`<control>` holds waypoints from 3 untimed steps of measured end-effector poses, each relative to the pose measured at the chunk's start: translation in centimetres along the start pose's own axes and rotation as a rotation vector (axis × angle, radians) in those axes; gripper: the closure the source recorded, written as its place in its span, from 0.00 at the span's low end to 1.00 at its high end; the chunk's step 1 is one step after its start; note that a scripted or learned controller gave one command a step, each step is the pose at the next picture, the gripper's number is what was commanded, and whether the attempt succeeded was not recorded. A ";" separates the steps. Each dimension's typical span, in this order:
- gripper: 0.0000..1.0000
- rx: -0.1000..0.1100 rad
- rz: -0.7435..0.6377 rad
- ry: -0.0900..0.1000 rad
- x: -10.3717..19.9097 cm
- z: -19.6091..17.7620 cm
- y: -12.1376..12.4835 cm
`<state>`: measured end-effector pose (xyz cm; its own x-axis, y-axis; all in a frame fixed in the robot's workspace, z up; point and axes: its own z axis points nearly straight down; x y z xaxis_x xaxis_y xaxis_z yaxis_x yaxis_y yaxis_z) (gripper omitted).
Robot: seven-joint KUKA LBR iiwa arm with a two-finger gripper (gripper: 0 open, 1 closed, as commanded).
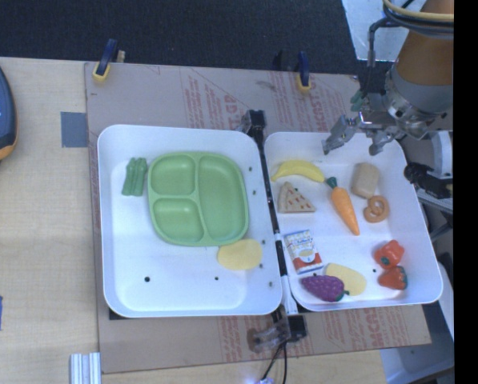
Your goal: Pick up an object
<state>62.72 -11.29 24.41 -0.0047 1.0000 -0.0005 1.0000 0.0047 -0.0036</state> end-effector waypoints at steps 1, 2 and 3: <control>0.00 0.011 0.006 -0.001 -6.9 11.5 -1.5; 0.00 0.004 -0.002 0.001 -2.6 15.5 -3.6; 1.00 0.001 -0.002 -0.001 -2.9 14.2 -3.5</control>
<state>59.19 -14.25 10.27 -0.0065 1.0000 -0.0017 1.0000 0.0065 -0.0044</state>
